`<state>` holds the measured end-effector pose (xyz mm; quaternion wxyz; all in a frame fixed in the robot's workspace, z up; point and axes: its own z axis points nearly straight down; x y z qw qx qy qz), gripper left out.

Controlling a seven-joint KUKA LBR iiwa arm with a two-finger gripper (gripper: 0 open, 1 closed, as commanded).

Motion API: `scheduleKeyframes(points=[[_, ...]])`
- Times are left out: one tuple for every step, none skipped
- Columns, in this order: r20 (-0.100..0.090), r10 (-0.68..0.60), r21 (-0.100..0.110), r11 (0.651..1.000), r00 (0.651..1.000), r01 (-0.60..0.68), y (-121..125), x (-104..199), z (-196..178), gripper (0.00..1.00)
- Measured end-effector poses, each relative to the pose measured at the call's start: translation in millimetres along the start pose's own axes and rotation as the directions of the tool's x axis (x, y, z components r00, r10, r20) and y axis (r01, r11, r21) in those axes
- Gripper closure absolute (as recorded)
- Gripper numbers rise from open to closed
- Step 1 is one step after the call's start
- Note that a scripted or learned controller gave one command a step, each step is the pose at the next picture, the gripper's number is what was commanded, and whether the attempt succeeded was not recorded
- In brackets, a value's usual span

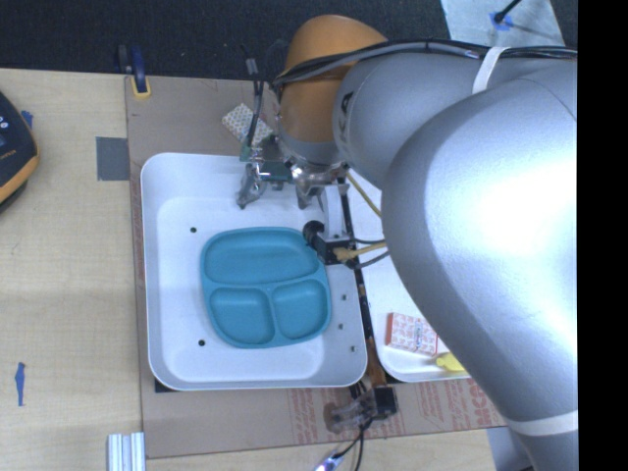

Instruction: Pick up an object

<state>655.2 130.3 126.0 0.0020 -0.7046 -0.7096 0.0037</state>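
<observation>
1. A blue divided plate (266, 286), with one long compartment and two smaller ones, is seen lying flat in the middle of the left white bin (162, 263), just below and in front of the fingers (249, 188).
2. The plate is judged to be light, stiff moulded plastic with a smooth, probably slippery surface; it is unlikely to be fragile.
3. Because it lies flat and is wide, a hold across the whole body is judged impractical. The raised rim nearest the fingers, or one of the ridges between compartments, is judged the best place to pinch.
4. The gripper (280, 186) is seen at the far wall of the left bin, above the plate's far edge. The two fingers appear spread apart, with nothing seen between them.
5. A small red-and-white printed packet (410, 334) and a yellow item (449, 363) are seen in the right white bin (392, 366), well apart from the fingers.
6. Both bins rest on brown board on the wooden worktop (59, 292).
</observation>
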Motion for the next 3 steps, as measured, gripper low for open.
scheduleKeyframes(points=[[-0.001, -0.002, -0.003, 1.0, 1.0, 0.002, -97.2, 63.2, -56.3, 0.0], [0.001, -0.005, 0.0, 1.0, 1.0, 0.005, -97.2, 61.7, -65.9, 1.0], [0.002, -0.004, 0.0, 1.0, 1.0, 0.004, -97.3, 61.6, -65.9, 0.0]])
